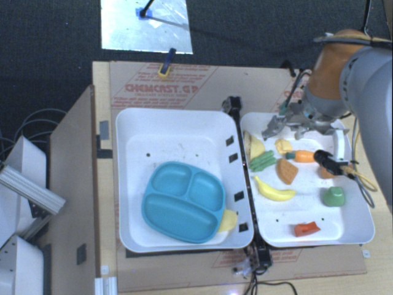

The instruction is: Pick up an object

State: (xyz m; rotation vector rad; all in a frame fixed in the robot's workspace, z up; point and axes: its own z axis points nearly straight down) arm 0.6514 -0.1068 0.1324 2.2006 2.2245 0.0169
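Dark carpet surrounds a brown bench (184, 82) bearing two shallow white bins side by side. Over the far part of the right bin (356, 229) hangs the gripper (293, 126), its metal parts pointing down and to the left above the bin floor; whether it is parted or closed cannot be told from this slant, and nothing shows in its grasp. Behind it the grey arm (368, 82) bends in from the right, its orange band (331, 66) just above the wrist. Just near of the gripper lie small toy foods: a pale yellow piece (284, 145), a carrot (303, 156), a green bean pod (263, 161) and an orange wedge (286, 171). Nearer still rest a yellow banana (274, 190), a green round piece (333, 196) to its right, and a red piece (306, 228) by the near wall. The left bin (138, 134) holds a blue divided tray (183, 200), with a yellow piece (228, 220) touching its right near corner.
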